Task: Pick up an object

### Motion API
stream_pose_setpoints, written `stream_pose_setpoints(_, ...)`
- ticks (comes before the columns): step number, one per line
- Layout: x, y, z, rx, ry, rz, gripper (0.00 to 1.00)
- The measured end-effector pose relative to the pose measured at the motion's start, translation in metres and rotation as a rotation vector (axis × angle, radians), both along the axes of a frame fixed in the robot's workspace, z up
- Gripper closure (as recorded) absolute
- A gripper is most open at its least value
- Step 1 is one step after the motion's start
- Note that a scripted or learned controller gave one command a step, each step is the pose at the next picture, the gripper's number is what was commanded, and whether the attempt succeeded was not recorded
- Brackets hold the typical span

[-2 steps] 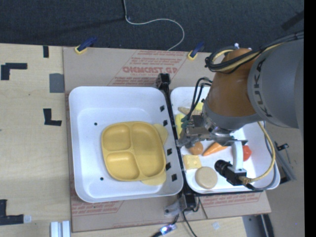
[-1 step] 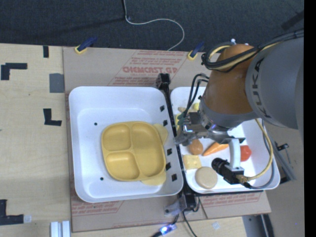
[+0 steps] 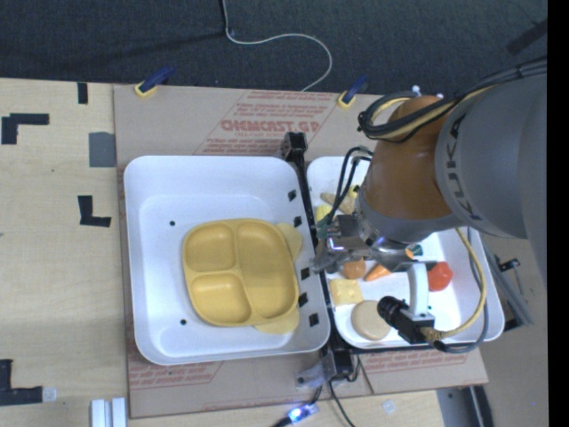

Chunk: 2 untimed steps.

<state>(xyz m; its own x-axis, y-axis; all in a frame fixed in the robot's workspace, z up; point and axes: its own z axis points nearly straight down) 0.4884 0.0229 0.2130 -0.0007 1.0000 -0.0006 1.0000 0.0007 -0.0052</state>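
several small objects sit in the right bin (image 3: pixel 476 265): an orange carrot-like piece (image 3: pixel 377 272), a red rounded piece (image 3: pixel 439 277) near the right wall, a pale round disc (image 3: pixel 370 320) toward the front edge, a flat yellow piece (image 3: pixel 348 290) near the left wall. all look like smooth moulded plastic toy food, hard to name exactly. gripper (image 3: pixel 336 243) is low over the bin's left side, close to the divider between bins, just above the yellow and orange pieces. cannot tell its opening, wrist blocks it. nothing visibly held. judged step: descent or reach onto a target, grasp not yet confirmed. next move likely needs a close on one piece and a straight lift clear of the wall. left bin (image 3: pixel 147 238) carries a tan three-compartment tray (image 3: pixel 240 269), glossy, rounded corners, centred, with a yellowish flat bit under its front right corner.
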Motion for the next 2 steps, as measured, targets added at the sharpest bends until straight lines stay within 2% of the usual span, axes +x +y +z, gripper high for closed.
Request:
stream_pose_setpoints(1, -0.009, 0.0, 0.01, 0.001, -0.002, 0.001, 1.0)
stream_pose_setpoints(2, -0.002, -0.001, 0.021, 0.0, -0.003, 0.0, 1.0)
